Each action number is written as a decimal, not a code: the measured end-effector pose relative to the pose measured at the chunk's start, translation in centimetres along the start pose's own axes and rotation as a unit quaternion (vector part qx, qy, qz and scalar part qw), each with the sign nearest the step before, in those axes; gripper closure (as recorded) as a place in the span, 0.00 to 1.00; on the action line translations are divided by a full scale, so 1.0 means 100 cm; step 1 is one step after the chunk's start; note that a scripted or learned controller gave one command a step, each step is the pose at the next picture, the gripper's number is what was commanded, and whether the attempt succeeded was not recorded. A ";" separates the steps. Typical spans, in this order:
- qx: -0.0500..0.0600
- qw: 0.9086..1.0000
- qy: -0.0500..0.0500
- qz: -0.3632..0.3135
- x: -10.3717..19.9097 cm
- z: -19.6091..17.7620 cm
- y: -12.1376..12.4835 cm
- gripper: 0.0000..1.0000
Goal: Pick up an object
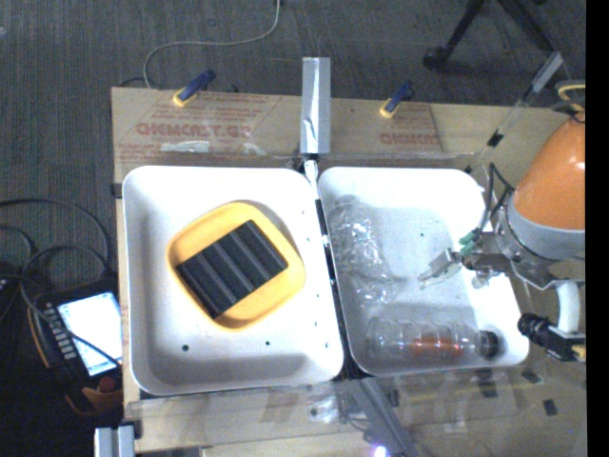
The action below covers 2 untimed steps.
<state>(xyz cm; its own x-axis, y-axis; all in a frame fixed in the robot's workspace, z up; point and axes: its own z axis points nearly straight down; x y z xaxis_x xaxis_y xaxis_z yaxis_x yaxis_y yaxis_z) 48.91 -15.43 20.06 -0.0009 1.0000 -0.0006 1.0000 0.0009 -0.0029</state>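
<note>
A clear plastic bottle (430, 343) with a dark cap and an orange-brown label lies on its side along the front wall of the right bin (476, 187). A crumpled clear plastic wrap (357, 241) sits in that bin's left part. In the left bin (143, 198) lies a yellow pad with a black ribbed top (235, 265). My gripper (440, 267) hangs over the middle right of the right bin, above the bottle and to the right of the wrap. It points left from the grey wrist below the orange band (561, 179).
A metal post (315, 103) stands behind the seam between the two bins. Two blue-and-yellow clamps (193, 87) hold the cardboard sheet at the back. A tablet and cables (81, 327) lie on the floor to the left.
</note>
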 end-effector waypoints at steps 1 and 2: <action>-0.010 1.000 -0.002 -0.027 0.037 0.108 0.073 0.00; -0.001 1.000 0.000 -0.013 0.037 0.025 0.066 0.00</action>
<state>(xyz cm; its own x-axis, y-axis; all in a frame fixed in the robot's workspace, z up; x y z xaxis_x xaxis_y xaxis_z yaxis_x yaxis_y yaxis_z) 55.49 -11.70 17.58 -0.0268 0.9996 -0.0009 0.9996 0.0268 -0.0005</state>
